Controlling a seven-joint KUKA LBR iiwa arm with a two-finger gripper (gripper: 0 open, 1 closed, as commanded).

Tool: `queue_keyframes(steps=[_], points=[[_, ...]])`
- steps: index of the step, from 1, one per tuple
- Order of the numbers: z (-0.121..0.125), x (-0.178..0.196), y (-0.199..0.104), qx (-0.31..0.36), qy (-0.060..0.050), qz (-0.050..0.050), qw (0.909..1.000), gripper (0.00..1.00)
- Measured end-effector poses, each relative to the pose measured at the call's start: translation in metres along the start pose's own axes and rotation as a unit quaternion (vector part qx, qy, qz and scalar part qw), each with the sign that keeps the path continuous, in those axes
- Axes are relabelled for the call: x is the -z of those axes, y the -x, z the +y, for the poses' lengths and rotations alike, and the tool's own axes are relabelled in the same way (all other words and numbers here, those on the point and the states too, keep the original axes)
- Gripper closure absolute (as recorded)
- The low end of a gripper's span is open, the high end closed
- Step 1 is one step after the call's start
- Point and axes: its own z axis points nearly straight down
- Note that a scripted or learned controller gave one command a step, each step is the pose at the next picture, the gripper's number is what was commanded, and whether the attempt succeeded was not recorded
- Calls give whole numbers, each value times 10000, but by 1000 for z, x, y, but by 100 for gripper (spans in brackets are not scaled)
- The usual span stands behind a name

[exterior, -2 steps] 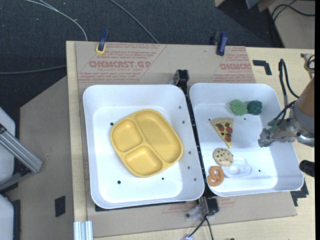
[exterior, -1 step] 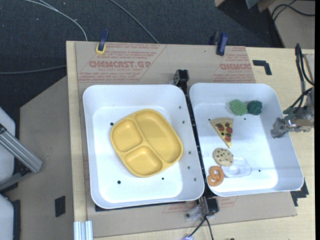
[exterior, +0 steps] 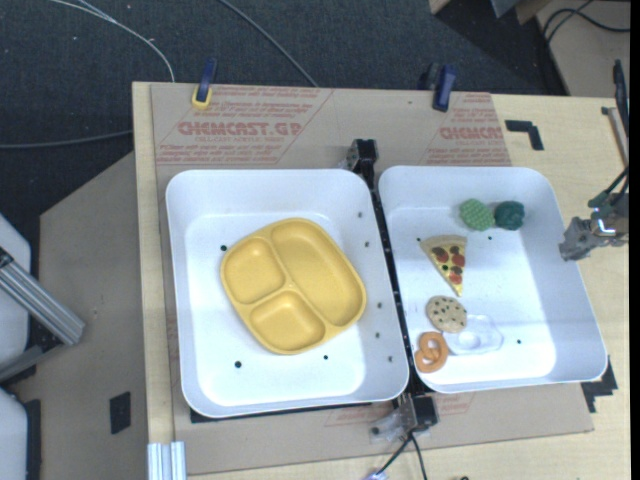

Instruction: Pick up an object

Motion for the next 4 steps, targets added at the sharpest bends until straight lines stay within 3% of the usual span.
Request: queue_keyframes(steps=[2,3,4], points=[[27,12,-105,21,-18,18,10000,100],[39,-4,-162,17,-53,28,10000,100],[53,-1,-211,23,-21,23,10000,100]])
